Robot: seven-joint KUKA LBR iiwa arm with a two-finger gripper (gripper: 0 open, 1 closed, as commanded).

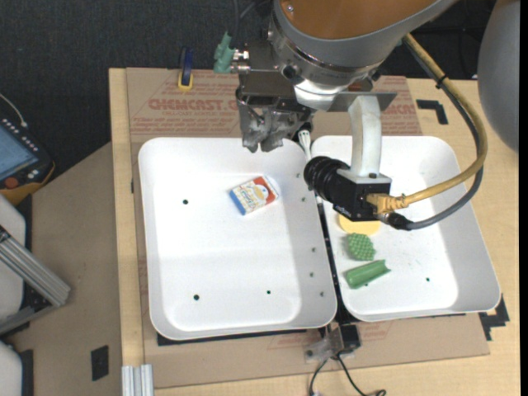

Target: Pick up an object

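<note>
We saw the arm (pixel 346 23) hanging over the left bin's (pixel 165 246) far edge; whether its gripper (pixel 266 134) was open, we could not tell. A small packet (pixel 254 195) lay mid-bin. In the right bin (pixel 462 254) lay green pieces (pixel 363 272).
</note>
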